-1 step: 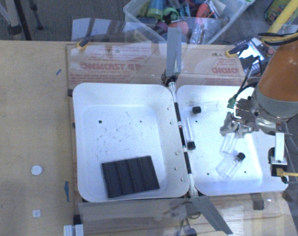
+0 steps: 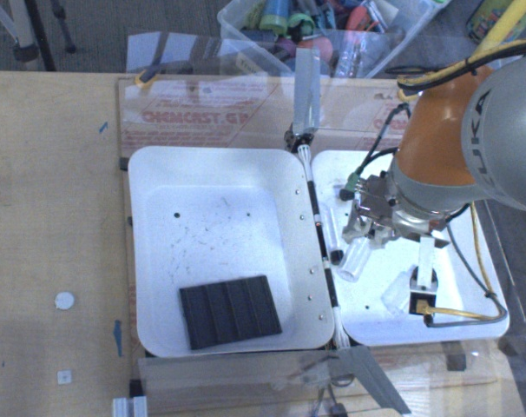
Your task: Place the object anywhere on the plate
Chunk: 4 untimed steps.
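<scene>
A dark grey ribbed slab [image 2: 231, 311], the plate of the task, lies flat in the left bin [image 2: 150, 233], in its near half, close to the front wall and a little toward the inner side. Its long axis runs left to right across the bin, the right end swung slightly away from the camera, and its grooves cross it the short way, splitting it into four bands. The slab's ribbed top shows in full. The grey arm [image 2: 506, 137], with its orange band, reaches in from the right and hangs over the right bin [image 2: 471, 324], its wrist tipped toward the wall the two bins share. The pincer [image 2: 371, 263] sits low over the near-left part of that bin, well apart from the slab. Pale, see-through shapes show below the wrist against the white floor, and it cannot be told whether they belong to the pincer or are a loose object, nor whether the pincer is spread or pressed together. A yellow cable [image 2: 463, 314] loops across the right bin's floor. Both bins rest on a pale wooden surface [image 2: 46, 189], where a small white disc [image 2: 64, 301] lies to the left. A clear tub [image 2: 246, 24] of coloured odds and ends stands beyond the bins.
</scene>
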Each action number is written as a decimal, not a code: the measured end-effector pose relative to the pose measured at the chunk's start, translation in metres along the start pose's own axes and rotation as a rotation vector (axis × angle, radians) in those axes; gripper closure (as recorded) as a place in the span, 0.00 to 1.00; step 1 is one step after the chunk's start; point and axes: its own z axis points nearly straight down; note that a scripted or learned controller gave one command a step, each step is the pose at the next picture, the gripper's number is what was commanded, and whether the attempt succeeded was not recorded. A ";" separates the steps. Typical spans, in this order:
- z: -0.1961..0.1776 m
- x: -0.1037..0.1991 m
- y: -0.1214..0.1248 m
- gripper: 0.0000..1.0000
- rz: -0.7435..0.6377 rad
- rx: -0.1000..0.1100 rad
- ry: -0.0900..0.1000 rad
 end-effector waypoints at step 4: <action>0.074 0.166 0.051 1.00 -0.155 -0.006 -0.001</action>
